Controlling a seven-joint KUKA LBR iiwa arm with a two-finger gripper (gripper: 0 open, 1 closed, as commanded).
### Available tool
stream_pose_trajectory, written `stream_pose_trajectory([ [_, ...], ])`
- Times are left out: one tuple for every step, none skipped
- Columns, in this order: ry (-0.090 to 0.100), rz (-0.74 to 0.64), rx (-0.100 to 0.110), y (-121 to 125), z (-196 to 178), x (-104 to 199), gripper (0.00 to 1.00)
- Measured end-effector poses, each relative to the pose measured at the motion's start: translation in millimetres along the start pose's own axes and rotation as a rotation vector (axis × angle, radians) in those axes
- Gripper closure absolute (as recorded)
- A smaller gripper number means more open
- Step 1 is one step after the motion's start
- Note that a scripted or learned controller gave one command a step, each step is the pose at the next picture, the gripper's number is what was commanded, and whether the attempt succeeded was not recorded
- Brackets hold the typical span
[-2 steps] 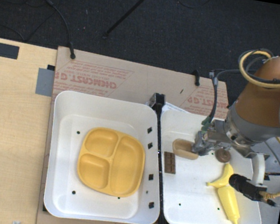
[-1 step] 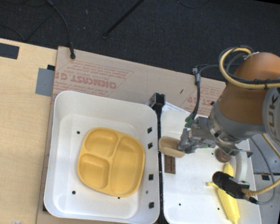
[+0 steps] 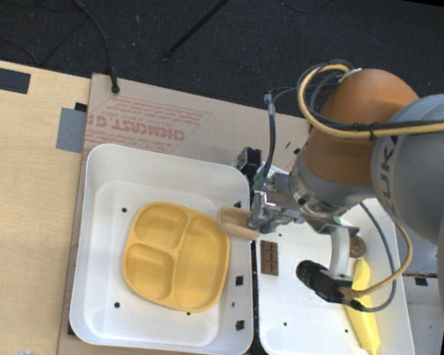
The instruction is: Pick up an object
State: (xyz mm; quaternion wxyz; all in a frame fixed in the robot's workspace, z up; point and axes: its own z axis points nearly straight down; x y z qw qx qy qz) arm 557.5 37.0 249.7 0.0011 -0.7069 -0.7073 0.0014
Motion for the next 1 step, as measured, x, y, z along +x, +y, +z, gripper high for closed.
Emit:
stream_pose_trajectory([
  [-0.001, 0.000, 0.000, 14.1, 13.4, 45.3, 1.00],
])
